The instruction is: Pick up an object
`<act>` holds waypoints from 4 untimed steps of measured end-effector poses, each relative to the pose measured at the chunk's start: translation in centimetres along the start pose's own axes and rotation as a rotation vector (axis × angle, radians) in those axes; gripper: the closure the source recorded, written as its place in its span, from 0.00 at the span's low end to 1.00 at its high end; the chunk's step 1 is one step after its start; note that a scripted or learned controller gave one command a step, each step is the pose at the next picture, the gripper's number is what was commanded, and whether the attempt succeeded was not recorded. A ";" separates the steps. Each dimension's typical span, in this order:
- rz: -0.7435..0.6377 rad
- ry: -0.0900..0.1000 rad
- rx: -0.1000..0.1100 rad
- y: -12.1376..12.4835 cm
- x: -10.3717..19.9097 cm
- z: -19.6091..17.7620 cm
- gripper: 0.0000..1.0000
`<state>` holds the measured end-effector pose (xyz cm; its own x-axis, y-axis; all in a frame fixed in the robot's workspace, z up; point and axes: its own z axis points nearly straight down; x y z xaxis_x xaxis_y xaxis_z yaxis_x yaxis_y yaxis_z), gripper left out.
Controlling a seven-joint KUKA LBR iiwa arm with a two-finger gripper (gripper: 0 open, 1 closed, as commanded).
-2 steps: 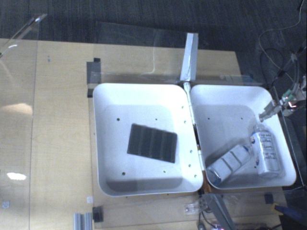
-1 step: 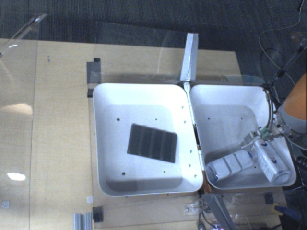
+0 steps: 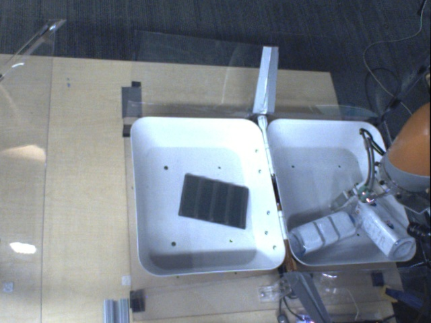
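A dark grey ribbed rectangular pad (image 3: 213, 200) lies flat near the middle of the left bin (image 3: 155, 140). My gripper (image 3: 350, 243) is low in the right bin (image 3: 303, 140), near its front right corner and far from the pad. It is open. Its two grey fingers (image 3: 323, 232) spread in a wide V from the wrist, one pointing left along the front wall and the other toward the right corner. Only white bin floor shows between them.
A ridge (image 3: 271, 180) where the two bin walls meet separates the bins. A metal post (image 3: 266, 79) stands behind that ridge. Cables hang around the arm's orange band (image 3: 411, 147) at the right. Clamps and brackets (image 3: 296, 291) sit along the bench's front edge.
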<state>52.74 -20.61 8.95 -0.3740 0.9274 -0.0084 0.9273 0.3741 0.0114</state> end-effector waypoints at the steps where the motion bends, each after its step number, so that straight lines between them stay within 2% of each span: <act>1: -0.026 0.001 0.000 1.6 -0.6 0.0 0.00; 2: -0.026 0.000 -0.006 1.9 -0.6 -1.2 1.00; 3: -0.025 -0.001 -0.006 1.9 -0.6 -1.2 0.00; 4: -0.034 -0.001 -0.001 1.0 -0.4 0.0 0.00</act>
<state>53.77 -20.59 8.97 -0.4051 0.9142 -0.0095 0.9142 0.4052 0.0120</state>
